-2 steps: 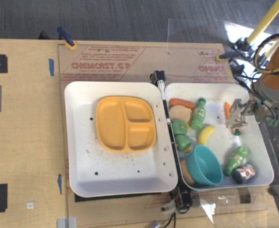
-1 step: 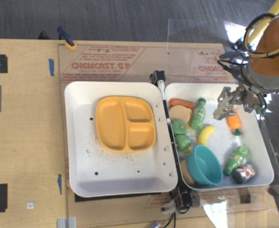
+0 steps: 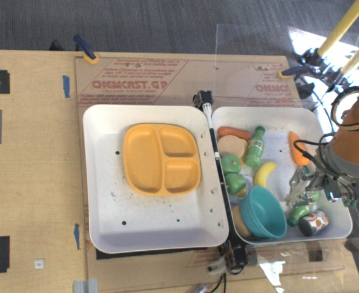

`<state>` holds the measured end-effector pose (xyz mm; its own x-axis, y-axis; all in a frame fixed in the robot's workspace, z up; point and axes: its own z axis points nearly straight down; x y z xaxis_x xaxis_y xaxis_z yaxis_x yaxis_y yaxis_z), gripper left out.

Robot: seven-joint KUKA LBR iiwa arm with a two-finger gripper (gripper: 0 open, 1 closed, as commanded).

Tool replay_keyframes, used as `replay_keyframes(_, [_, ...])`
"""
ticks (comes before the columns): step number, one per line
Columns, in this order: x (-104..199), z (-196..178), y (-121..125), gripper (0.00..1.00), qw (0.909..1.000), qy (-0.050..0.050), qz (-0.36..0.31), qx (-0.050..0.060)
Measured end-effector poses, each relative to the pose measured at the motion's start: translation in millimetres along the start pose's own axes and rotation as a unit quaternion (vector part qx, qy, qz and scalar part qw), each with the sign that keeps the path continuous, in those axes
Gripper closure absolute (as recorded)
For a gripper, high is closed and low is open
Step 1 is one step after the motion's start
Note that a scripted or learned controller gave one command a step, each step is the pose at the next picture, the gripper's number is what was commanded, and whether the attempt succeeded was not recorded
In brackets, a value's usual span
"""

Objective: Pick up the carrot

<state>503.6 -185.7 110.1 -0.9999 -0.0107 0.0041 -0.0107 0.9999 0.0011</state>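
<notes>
Left of the teal plastic bowl (image 3: 264, 212), the yellow divided plate (image 3: 162, 159) occupies its own bin. Up-right of the bowl, the orange plastic carrot (image 3: 299, 149) lies against the right white bin's far wall (image 3: 314, 116), so approach from the open inner side. Right of the bowl hovers the gripper (image 3: 306, 191); whether its jaws stand wide or narrow, I cannot tell.

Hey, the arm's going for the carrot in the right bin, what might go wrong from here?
The gripper sits low in the right bin, nearer a small can and green toy than the carrot, so it may grab the wrong item. The carrot lies close by the bin's right wall, which could block a clean approach.
</notes>
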Motion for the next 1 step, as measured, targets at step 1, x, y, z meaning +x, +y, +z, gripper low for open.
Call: replay_keyframes(1, [-3.8, -3.4, 2.1, 0.0, 1.0, -0.005, -0.003, 0.0])
